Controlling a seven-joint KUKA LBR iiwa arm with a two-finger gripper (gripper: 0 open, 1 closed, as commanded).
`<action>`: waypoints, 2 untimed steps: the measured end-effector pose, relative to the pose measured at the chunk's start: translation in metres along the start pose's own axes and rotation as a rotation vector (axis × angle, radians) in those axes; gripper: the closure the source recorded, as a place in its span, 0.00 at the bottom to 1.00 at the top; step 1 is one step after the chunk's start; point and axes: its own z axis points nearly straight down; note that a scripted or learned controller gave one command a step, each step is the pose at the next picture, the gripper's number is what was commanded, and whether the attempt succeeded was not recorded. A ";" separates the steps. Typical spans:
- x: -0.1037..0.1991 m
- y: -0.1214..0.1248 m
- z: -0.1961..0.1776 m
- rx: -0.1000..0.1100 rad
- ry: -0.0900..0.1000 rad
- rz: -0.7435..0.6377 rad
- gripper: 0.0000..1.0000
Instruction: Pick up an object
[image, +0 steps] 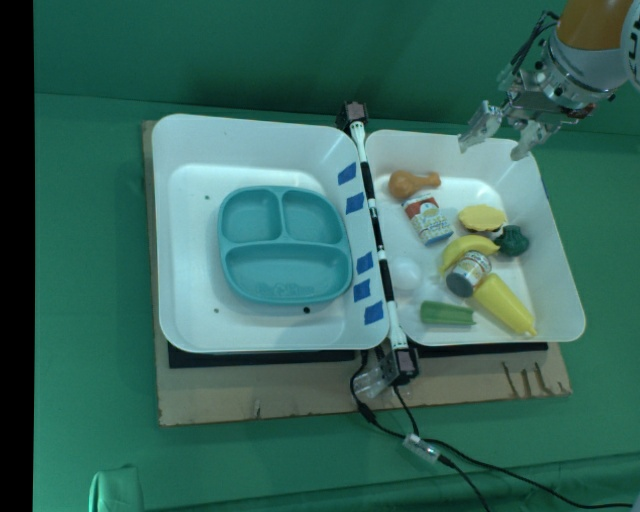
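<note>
A green bench carries a cardboard sheet (300, 405) on which two shallow white bins sit side by side. Nearest the camera, black cables (440, 455) trail off the front edge of the cardboard. The left bin (190, 180) holds a teal divided plate (285, 245) with three compartments. In the right bin (555, 290), toward the front, lie a green cucumber piece (446, 313) and a yellow corn cob (505, 305), with a small can (467, 273) touching the cob's upper end. Just behind are a banana (466, 247), a burger (482, 217) and a dark green broccoli piece (514, 240). Further back stand a labelled can (428, 219) and a brown drumstick (412, 183). Above the bin's far right corner hovers the gripper (503, 131), fingers spread apart, holding nothing.
</note>
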 end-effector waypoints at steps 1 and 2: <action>0.009 -0.106 0.124 0.002 0.003 -0.001 0.00; 0.002 -0.066 0.142 -0.008 0.002 -0.003 0.00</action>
